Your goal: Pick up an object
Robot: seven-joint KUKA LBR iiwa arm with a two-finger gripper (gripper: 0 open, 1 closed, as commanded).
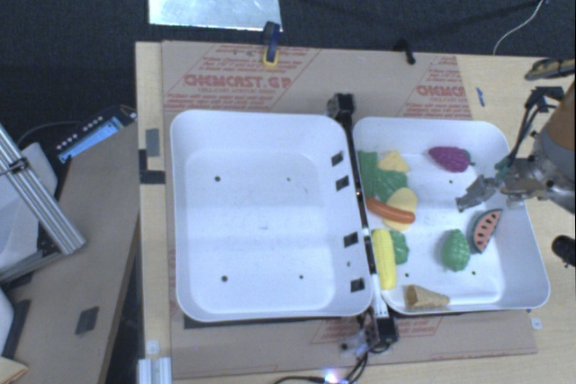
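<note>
Watermelon slice [487, 229], a small toy wedge with a red face and green rind, lies near the right side of the right bin [522, 283], just below the gripper [472, 195], and looks the likeliest pick. It is judged light, stiff moulded plastic, smooth and rather slippery, not fragile; its flat faces offer the best hold, taken across the thin width rather than along the curved rind, where it could squirt out. The gripper hovers above the bin floor between the purple eggplant [449, 158] and the slice, and whether its fingers are wide or narrow I cannot tell; nothing shows between them. A green bumpy fruit [455, 251] sits just beside the slice on its left, close enough to be nudged. Corn [383, 257], a carrot [391, 211] and other toys crowd the left wall, well apart.
</note>
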